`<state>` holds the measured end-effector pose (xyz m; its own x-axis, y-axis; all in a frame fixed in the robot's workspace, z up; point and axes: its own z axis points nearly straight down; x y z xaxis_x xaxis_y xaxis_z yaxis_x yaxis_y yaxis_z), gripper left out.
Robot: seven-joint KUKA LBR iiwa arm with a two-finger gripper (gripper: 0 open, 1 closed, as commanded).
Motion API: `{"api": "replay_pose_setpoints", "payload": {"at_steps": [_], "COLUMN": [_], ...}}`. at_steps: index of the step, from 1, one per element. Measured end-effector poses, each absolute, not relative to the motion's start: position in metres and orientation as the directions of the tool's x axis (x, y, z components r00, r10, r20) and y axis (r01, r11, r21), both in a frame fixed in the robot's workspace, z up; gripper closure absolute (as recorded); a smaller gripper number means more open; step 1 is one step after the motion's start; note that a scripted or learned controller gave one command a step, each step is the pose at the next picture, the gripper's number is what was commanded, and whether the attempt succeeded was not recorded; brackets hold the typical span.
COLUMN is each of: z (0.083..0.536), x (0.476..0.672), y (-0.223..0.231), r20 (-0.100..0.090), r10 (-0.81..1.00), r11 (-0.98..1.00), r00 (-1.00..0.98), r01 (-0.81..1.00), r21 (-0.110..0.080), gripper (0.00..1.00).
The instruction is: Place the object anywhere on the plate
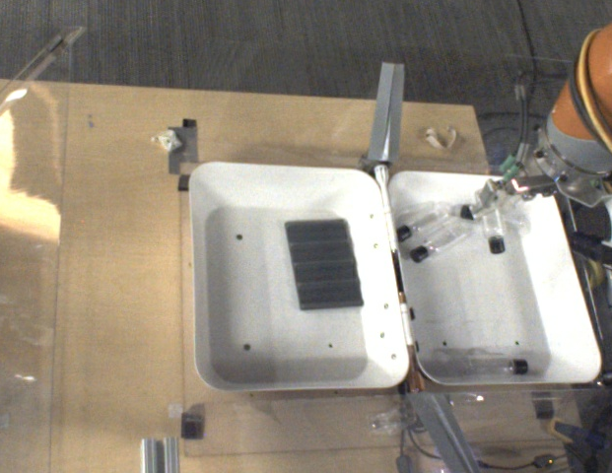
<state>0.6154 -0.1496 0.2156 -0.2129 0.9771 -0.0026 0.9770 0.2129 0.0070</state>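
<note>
While no writing is readable, the pincer (453, 233) hangs spread wide — gripping nothing — over the right bin (503, 363).

No readable text, label, brand, number or sign found on bins (217, 264), bench (108, 264) or arm (596, 87).

1. The surface (108, 294) looks like pale wood, smooth, with a glossy glare along its left side.
2. Both bins, the left bin (212, 294) and the right bin (552, 294), look like smooth white plastic with a soft sheen.
3. The plate (324, 263) in the left bin is dark grey, matt and ribbed.
4. The gripper (453, 229) has clear, glassy plastic fingers with black tips.
5. The floor (286, 18) at the far side is dark and rough-textured, like carpet.
</note>
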Motion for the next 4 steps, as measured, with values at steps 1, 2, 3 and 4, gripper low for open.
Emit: {"api": "replay_pose_setpoints", "payload": {"at_steps": [1, 2, 3, 4], "z": [0.119, 0.187, 0.187, 0.207], "x": [0.662, 0.671, 0.67, 0.648], "y": [-0.099, -0.013, 0.05, 0.117], "r20": [-0.013, -0.005, -0.007, -0.008], "r10": [0.983, 0.809, 0.535, 0.263], "r11": [0.185, 0.587, 0.845, 0.965], "r00": [-0.185, -0.587, -0.845, -0.965], "r01": [0.982, 0.809, 0.535, 0.263], "r21": [0.04, 0.008, 0.007, 0.006], "gripper": [1.0, 1.0, 1.0, 1.0]}}
